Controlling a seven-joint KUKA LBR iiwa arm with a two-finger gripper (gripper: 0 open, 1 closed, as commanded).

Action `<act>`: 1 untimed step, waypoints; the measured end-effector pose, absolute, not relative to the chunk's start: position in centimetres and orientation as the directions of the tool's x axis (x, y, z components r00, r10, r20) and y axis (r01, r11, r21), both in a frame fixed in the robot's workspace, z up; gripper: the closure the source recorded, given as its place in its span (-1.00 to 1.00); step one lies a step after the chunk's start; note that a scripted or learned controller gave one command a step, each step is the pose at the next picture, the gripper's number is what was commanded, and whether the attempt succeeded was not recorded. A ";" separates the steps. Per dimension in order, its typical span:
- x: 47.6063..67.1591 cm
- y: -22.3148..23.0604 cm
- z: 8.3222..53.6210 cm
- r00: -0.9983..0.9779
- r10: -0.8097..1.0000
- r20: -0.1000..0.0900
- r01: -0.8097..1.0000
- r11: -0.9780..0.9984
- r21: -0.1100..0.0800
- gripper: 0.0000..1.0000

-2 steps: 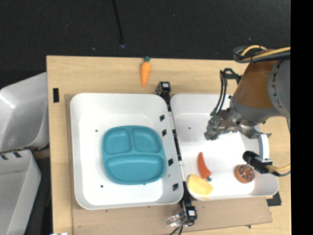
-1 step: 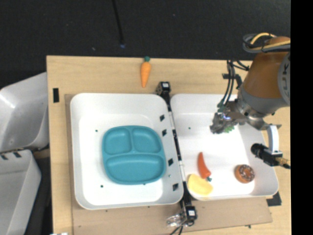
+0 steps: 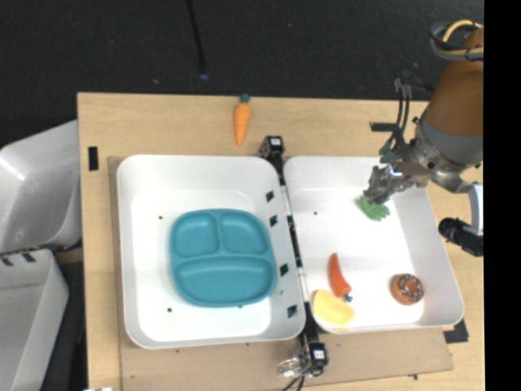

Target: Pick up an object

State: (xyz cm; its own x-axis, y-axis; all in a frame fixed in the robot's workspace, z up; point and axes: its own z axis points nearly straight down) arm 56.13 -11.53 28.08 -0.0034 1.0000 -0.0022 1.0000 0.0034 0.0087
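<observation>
My gripper (image 3: 379,192) hangs low over the far side of the right bin (image 3: 326,177), directly above a small green leafy toy (image 3: 376,211) that it touches or nearly touches. The view is too coarse to show how the gripper stands around the toy. Nearer the front of that bin lie a red chili pepper (image 3: 339,274), a yellow banana-like piece (image 3: 333,308) in the front left corner, and a brown round donut-like object (image 3: 407,288) at the front right.
The left bin (image 3: 138,218) holds a blue divided plate (image 3: 221,257). An orange toy carrot (image 3: 242,120) lies on the wooden bench behind the bins. A black clip (image 3: 272,147) sits at the far end of the divider between the bins.
</observation>
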 end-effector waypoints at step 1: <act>54.7 -7.4 27.2 -0.005 1.000 0.000 1.000 0.005 0.000 1.00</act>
State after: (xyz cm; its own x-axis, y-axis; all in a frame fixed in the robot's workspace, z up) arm 54.74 -7.45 27.18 -0.0049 1.0000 0.0002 1.0000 0.0049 0.0003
